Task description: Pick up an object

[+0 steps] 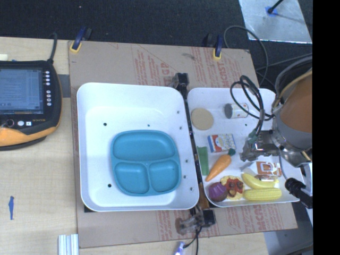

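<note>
On the far left a pendant [24, 102] is lying on the bench. The left bin [90, 105] is holding a blue tray [145, 161], which nothing is touching. The right bin [212, 95] is carrying the likely targets: a tan disc [202, 119] near the top, a small carton [221, 142] below it, a carrot [219, 167] lying at a slant, a purple piece [217, 191] at the front, then a banana [258, 181] and corn [261, 195] side by side.

The gripper [254, 149] is hanging over the right bin, just right of the carrot and above the banana; whether it is wide, narrow or holding anything, I cannot tell. The arm [295, 110] is reaching in from the right.

The food is crowding together at the front. In my judgement the claw should be settling squarely over one piece, the carrot or banana being nearest, closing across its narrow width, well clear of its neighbours and the bin wall.
</note>
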You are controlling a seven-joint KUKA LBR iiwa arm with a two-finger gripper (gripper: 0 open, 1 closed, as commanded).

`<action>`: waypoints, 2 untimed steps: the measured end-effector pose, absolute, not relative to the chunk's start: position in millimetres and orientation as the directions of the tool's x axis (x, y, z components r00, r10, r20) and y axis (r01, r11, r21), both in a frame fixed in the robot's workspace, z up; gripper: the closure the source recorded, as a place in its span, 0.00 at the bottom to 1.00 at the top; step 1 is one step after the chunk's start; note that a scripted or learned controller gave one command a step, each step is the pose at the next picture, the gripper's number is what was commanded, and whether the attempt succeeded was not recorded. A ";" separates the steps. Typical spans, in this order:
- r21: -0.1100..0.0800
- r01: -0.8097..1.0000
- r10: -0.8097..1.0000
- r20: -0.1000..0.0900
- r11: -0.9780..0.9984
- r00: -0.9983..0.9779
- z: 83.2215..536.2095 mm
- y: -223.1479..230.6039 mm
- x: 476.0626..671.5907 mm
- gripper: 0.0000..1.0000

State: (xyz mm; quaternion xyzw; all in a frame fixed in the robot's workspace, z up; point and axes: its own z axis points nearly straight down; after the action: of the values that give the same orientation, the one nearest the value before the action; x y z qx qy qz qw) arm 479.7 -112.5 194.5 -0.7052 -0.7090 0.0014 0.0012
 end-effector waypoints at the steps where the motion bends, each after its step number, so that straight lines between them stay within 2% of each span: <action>1: -0.003 1.000 1.000 0.000 0.007 -0.007 187.4 -96.6 476.5 1.00; 2: -0.006 1.000 1.000 0.000 0.006 -0.006 176.0 -119.6 475.7 1.00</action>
State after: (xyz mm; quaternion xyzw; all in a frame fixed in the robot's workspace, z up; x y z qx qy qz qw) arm 475.7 -119.6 176.0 -0.7051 -0.7091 0.0019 0.0022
